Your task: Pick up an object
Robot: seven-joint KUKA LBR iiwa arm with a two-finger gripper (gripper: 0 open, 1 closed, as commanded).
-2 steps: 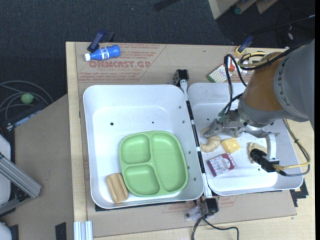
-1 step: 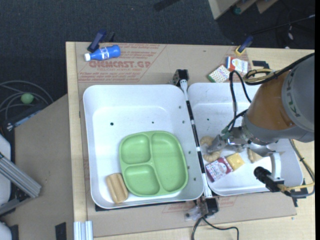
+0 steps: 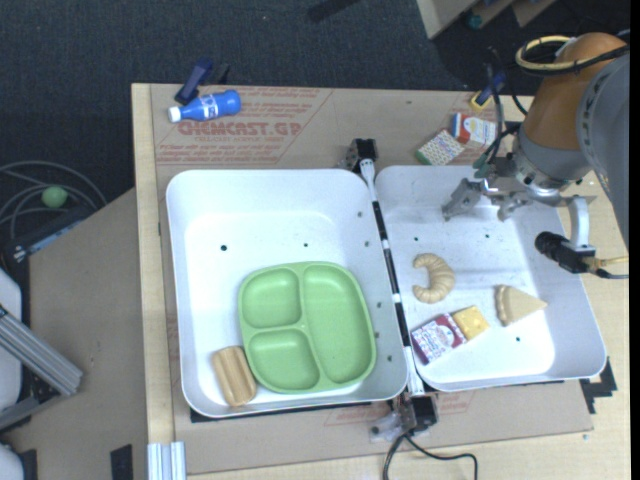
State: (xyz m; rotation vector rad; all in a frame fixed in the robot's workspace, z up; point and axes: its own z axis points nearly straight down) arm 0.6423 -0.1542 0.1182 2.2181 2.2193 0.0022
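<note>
The right bin holds a tan croissant, a red packet, a small yellow block and a pale wedge. In the left bin lie a green divided plate and a tan ridged biscuit at its front left corner. My gripper hangs over the far part of the right bin, well behind the croissant. Its fingers are spread open with nothing between them.
A blue-and-white tube lies on the bench behind the left bin. Small printed boxes sit behind the right bin, close to the arm. A black clamp marks the seam between the bins. Cables lie off the bench at left.
</note>
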